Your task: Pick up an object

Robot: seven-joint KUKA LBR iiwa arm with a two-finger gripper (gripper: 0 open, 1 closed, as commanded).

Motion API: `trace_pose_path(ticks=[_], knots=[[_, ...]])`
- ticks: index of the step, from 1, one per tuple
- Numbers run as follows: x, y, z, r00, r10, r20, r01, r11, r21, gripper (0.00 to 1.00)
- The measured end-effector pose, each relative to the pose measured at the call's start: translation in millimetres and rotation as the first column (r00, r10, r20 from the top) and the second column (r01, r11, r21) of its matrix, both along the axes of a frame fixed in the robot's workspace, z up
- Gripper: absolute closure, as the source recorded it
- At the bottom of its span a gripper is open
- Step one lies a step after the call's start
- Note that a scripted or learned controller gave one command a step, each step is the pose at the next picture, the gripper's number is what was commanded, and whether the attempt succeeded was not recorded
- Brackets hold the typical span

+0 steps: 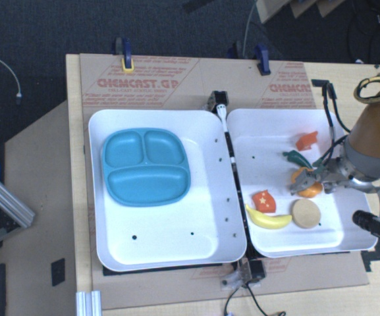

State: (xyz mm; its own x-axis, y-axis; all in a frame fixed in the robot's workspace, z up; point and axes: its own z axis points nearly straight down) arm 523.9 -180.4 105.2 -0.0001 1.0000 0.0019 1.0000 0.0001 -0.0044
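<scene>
The right bin (269, 130) holds several toy foods: a red-orange piece (306, 140) at the back, a green piece (297, 157), an orange piece (307, 188), a red tomato-like piece (264, 201), a yellow banana (269, 220) and a round tan disc (305, 213). My gripper (313, 178) reaches in from the right and sits low over the orange piece, beside the green one. Its fingertips are tangled with those pieces in the view, so whether anything is held is unclear.
The left bin (209, 176) holds a blue divided plate (147, 166). A black divider strip (229, 157) runs between the bins. Blue clamps (262, 58) stand at the bench's back edge. The arm's orange band (374, 127) hangs over the right bin's right rim.
</scene>
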Motion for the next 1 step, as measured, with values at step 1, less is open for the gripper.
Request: trace_pose_path(ticks=[1], knots=[[1.4,-0.9,12.1,1.000,-0.001,0.006,0.001,1.000,-0.003,1.00]])
